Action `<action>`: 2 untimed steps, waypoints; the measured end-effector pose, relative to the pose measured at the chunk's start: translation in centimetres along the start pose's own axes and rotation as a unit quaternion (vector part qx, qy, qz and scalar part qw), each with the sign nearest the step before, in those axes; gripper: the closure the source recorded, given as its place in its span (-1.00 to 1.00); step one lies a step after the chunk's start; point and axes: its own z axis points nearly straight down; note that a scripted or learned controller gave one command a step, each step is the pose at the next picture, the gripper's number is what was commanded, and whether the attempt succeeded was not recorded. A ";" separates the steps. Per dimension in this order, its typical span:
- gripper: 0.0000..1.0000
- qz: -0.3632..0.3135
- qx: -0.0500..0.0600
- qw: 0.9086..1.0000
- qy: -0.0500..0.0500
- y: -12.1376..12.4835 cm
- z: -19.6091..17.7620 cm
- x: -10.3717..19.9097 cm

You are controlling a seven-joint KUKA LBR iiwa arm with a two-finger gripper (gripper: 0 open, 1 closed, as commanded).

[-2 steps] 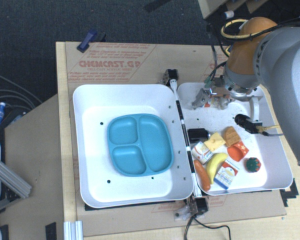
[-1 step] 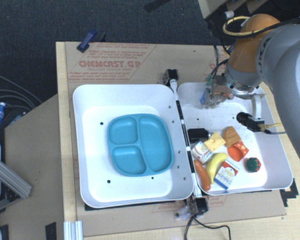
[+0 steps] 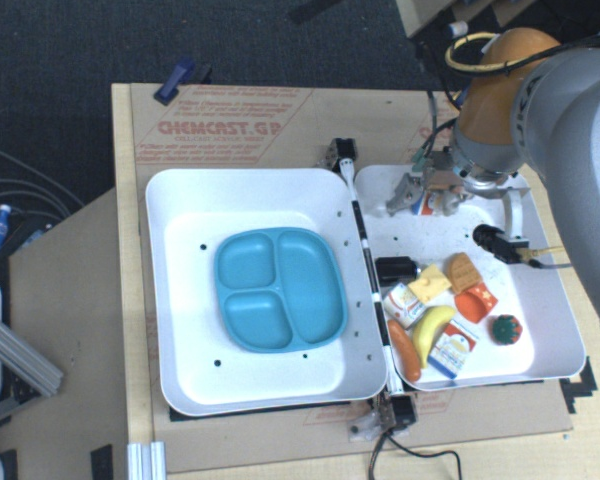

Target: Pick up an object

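My gripper [image 3: 427,194] hangs low over the back left part of the right bin [image 3: 550,358], under the orange band of the arm. A small red and blue bit [image 3: 426,205] shows right beneath it; whether it is gripped is unclear. The loose objects lie toward the front of that bin: a black block [image 3: 395,267], a yellow wedge [image 3: 430,283], a brown slice [image 3: 464,268], an orange-red piece [image 3: 477,303], a red fruit with a green top [image 3: 506,329], a banana [image 3: 432,328], a carrot [image 3: 404,350] and a small carton [image 3: 453,352].
The left bin [image 3: 180,208] holds a blue divided plate [image 3: 278,288] in its middle. A black clip [image 3: 342,152] sits at the back where the two bins meet. A blue item [image 3: 174,82] lies on the bench's far left corner.
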 end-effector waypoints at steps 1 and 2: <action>1.00 0.000 -0.001 1.000 0.000 0.1 -1.1 0.0; -1.00 0.000 -0.001 1.000 -0.001 0.0 -1.0 0.0</action>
